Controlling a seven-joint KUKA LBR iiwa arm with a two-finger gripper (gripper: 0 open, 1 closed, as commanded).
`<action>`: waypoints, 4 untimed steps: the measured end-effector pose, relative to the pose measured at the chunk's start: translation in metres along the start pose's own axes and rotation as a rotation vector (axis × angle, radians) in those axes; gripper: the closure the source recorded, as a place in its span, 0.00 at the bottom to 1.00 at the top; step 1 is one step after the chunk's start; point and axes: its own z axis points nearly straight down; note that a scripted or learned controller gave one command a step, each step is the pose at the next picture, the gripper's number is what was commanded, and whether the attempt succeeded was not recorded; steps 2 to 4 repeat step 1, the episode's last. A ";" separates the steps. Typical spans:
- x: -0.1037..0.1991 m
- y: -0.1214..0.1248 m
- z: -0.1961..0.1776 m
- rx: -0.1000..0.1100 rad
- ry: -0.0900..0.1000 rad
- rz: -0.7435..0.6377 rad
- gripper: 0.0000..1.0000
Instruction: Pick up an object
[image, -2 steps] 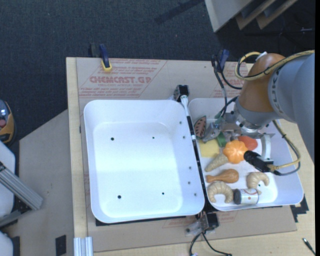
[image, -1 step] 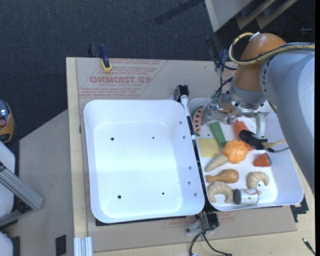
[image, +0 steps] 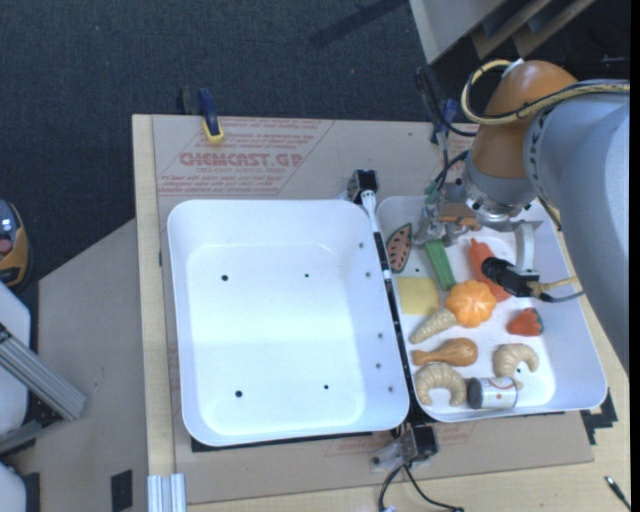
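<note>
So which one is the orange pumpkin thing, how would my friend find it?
Look in the right bin, the one crowded with toy food. Near its middle sits the pumpkin, just right of a pale yellow block. It is the only round, bright orange, ribbed piece; the croissants below it are tan and curved.

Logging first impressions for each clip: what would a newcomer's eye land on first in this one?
Probably the grey arm with its orange band, reaching in from the right and hanging over the far end of the right bin. Next, the heap of toy food in that bin: an orange pumpkin, a green stick, croissants and a drumstick. The left bin is a broad white contrast beside it.
</note>
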 end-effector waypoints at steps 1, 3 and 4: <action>0.094 0.005 -0.095 -0.006 0.004 -0.007 1.00; 0.094 0.005 -0.095 -0.006 0.004 -0.007 1.00; 0.094 0.005 -0.095 -0.006 0.004 -0.007 1.00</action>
